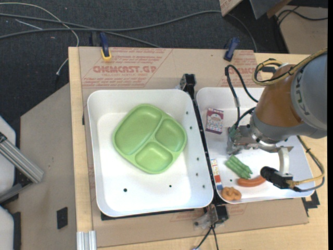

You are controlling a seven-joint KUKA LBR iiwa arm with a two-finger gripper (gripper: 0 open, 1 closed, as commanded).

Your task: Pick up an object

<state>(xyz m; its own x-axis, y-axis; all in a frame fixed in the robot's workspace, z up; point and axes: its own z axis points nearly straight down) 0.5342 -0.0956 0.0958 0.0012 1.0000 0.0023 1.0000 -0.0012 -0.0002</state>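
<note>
Gripper (238, 142): grip state can't be told, the grey and orange wrist hides the tip. It hangs low over the right-hand shallow white bin (296, 95), near that bin's left wall.

Left to right:
- The left-hand shallow white bin (104, 191) has a light green plastic plate with three compartments (150, 137), lying flat and well apart from the gripper.
- A thin red, white and blue strip (215, 173) lies just past the divider.
- In the right bin, a small pink and white carton (214, 121) is up-left of the gripper.
- A green ridged pod-shaped toy (238, 165) is just below the tip.
- A red-orange sausage-shaped toy (251, 181) is just beside the pod.
- A small orange-brown lump (231, 193) sits at the front edge.

Likely target is the pod, being the closest. To do it well:
- Centre over the pod's middle.
- Close across its narrow width.
- Stay off the sausage and the bin wall.
- Go straight down and lift only after a firm close.
</note>
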